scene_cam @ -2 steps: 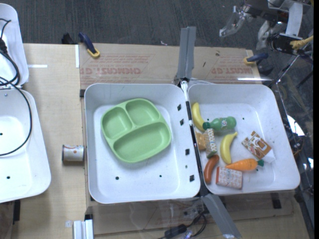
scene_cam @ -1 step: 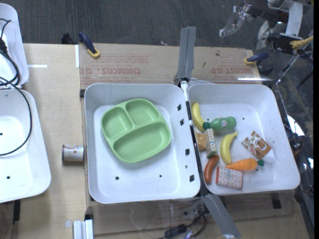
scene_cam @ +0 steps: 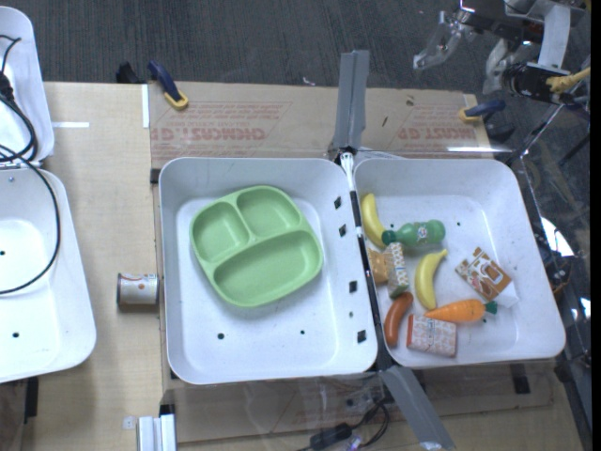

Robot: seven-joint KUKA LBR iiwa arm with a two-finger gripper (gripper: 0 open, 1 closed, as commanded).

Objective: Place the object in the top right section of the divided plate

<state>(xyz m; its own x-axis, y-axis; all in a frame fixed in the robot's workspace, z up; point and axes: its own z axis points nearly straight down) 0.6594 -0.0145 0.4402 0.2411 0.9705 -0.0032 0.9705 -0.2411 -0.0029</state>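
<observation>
A green divided plate [scene_cam: 255, 244] lies in the left bin [scene_cam: 188, 336], with two small sections on its far side and one large section on its near side; nothing lies on it. The right bin [scene_cam: 526, 242] holds two bananas [scene_cam: 372, 219] [scene_cam: 428, 278], a green bottle [scene_cam: 418, 234], a carrot [scene_cam: 460, 312], a red sausage [scene_cam: 396, 318], a snack packet [scene_cam: 484, 275] and a red box [scene_cam: 433, 335]. My gripper [scene_cam: 437, 50] hangs high beyond the far edge of the right bin, well away from every object, and I see nothing in it.
A grey divider post [scene_cam: 352, 101] stands between the bins at the back. A small can [scene_cam: 138, 289] lies on the bench left of the left bin. Blue clamps [scene_cam: 167, 85] [scene_cam: 484, 111] sit on the far cardboard edge. White equipment with a black cable [scene_cam: 28, 252] is at far left.
</observation>
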